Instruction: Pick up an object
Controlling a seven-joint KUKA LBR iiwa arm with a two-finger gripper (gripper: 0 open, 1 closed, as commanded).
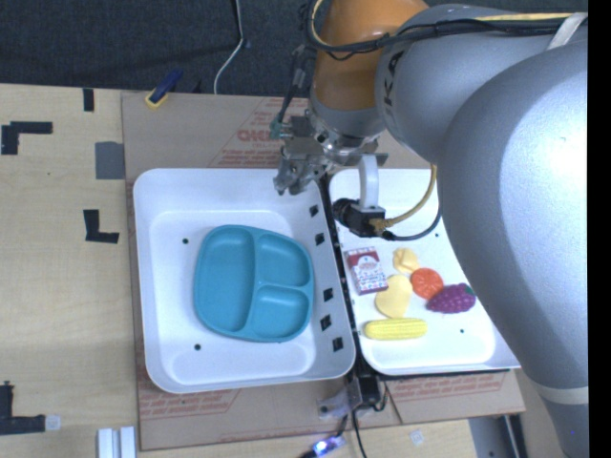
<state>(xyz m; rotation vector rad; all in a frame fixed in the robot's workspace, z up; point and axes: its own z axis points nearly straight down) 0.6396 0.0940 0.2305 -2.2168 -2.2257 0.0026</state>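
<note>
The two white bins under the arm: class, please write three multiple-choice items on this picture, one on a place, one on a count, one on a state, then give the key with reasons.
1. Where does the blue tray lie?
A. left bin
B. right bin
C. on the cardboard

2. How many compartments does the tray have?
A. two
B. three
C. five

3. How does the corn cob lie?
A. upright
B. flat on the bin floor
C. on the tray

Key: 1 A, it sits inside the left bin. 2 B, ridges split it in three. 3 B, it lies lengthwise in the right bin, below the grapes.
</note>
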